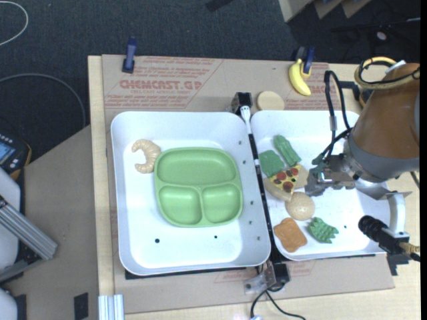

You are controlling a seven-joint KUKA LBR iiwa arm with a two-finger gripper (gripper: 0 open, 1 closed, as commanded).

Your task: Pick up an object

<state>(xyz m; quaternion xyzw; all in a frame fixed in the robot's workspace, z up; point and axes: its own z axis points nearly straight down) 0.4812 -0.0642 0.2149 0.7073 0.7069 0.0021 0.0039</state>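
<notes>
The right bin [347, 129] holds several toy foods. A pizza slice [285, 181] lies near its left wall, with two green pieces [279, 154] just behind it. In front of the slice sit a pale round bun [300, 206], an orange-brown piece [290, 234] and a green leafy piece [323, 231]. My gripper [315, 181] hangs low over the right bin, just right of the pizza slice and above the bun. The grey wrist and orange band [390, 122] hide the bin's right part.
The left bin [133, 239] bears a green divided plate [198, 185] and a tan croissant [146, 155] at its back left. Behind the bins on the cardboard lie a banana [299, 79] and a round tan disc [270, 101]. Black cables [331, 105] hang by the arm.
</notes>
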